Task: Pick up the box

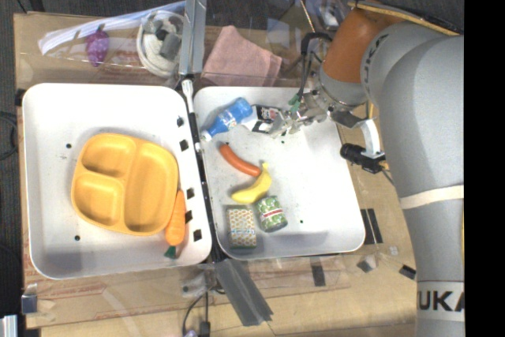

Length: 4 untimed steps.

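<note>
The arm (410, 83) reaches in from the right and bends over the far right corner of the right bin (331, 193). Its gripper (293, 121) sits low near that bin's far edge, amid dark and shiny parts that blur together. From this view one cannot tell how the gripper is set or whether anything is caught in it.

The box (242, 227) lies flat in the right bin, close to the near wall and toward the bin's left side. It is a small patterned carton, well apart from the gripper, which is at the opposite, far end of the same bin. Several things lie between the two. Just beside the box on its right is a green can (271, 213), touching or nearly touching it. Above the box is a banana (254, 187), and above that a sausage (238, 159) lying at a slant. Nearer the far edge, a blue bottle (227, 117) lies on its side, just left of the gripper. A small dark packet (268, 115) lies between the bottle and the gripper.

In the left bin (47, 170) rests a yellow tray (125, 184) with three wells. A carrot (175, 223) lies along the tray's right edge, against the wall that divides the bins.

Beyond the bins, on the bench, are a pink cloth (239, 58), a coil of white cable (160, 43) and a clear bag (95, 39) with something purple in it.
</note>
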Each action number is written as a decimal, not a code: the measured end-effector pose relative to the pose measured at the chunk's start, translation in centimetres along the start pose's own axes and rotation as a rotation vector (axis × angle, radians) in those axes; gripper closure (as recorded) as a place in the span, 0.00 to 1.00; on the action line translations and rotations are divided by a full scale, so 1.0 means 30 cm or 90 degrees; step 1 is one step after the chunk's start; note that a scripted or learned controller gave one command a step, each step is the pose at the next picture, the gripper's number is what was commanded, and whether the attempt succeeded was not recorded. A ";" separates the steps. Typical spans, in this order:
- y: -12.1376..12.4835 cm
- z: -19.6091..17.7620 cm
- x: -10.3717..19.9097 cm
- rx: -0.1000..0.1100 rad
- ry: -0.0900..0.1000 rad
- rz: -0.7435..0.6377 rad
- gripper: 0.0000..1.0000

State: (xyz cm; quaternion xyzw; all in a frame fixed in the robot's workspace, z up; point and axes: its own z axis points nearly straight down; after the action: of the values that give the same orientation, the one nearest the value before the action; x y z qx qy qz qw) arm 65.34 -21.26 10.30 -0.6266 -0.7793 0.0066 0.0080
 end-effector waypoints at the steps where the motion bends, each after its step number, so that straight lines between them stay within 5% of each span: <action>1: 0.067 -0.316 0.268 -0.013 -0.002 0.059 1.00; 2: 0.066 -0.314 0.267 -0.012 -0.002 0.060 0.00; 3: -0.053 0.040 0.316 -0.011 -0.005 0.006 0.00; 4: 0.075 0.027 0.287 -0.012 -0.005 0.004 0.00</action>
State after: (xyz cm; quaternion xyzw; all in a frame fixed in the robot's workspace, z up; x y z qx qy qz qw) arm 65.68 -12.38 9.48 -0.6293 -0.7772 0.0021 -0.0011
